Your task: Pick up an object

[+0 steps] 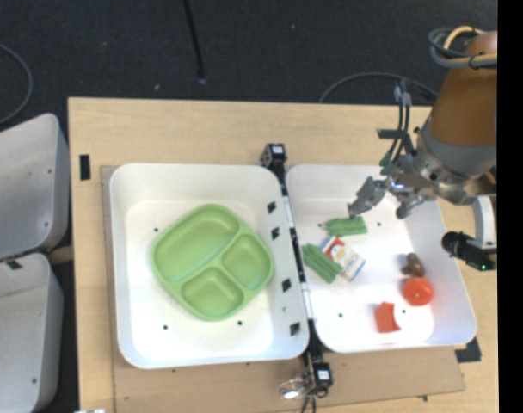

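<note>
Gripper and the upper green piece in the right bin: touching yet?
Apart. The camera view shows white bin floor between the gripper and the green piece, which lies flat just below and left of it.

The arm was a thick rounded body, orange-brown above a grey wrist section. Behind the claw sat a cluster of silvery metal fittings, with thin dark cables looping up beside them. The claw itself was grey metal with slim fingers.
</note>
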You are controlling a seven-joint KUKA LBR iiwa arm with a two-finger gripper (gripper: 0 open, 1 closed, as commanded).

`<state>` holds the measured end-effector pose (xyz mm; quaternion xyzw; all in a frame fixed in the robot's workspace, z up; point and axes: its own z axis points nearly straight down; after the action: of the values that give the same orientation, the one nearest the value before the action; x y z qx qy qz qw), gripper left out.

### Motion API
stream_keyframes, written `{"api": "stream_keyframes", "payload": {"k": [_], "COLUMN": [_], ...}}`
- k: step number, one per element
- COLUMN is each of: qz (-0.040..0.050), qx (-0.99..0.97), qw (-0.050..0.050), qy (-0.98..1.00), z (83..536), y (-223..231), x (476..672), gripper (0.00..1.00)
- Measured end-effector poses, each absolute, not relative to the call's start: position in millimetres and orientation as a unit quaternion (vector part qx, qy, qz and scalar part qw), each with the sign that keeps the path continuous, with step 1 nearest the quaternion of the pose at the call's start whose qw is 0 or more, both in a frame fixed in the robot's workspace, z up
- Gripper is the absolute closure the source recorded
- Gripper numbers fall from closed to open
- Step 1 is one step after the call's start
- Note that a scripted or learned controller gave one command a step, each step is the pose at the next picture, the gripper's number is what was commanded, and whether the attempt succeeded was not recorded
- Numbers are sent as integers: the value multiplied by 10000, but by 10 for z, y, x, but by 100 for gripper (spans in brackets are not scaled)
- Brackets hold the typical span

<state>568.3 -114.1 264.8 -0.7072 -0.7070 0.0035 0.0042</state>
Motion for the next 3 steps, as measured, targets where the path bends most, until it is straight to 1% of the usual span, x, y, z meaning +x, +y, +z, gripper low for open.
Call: {"api": "stream_keyframes", "payload": {"k": [1, 2, 3], "qz": [-1, 12, 15], "qx": [-7065, -7076, -7079], "qw": [-5, 4, 7], "qy": [-7077, -7066, -7063], "z": [2712, 2292, 1832], "y": [-1140, -1152, -1180], "x": [5703, 5717, 5637], "gripper": [0, 0, 0]}}
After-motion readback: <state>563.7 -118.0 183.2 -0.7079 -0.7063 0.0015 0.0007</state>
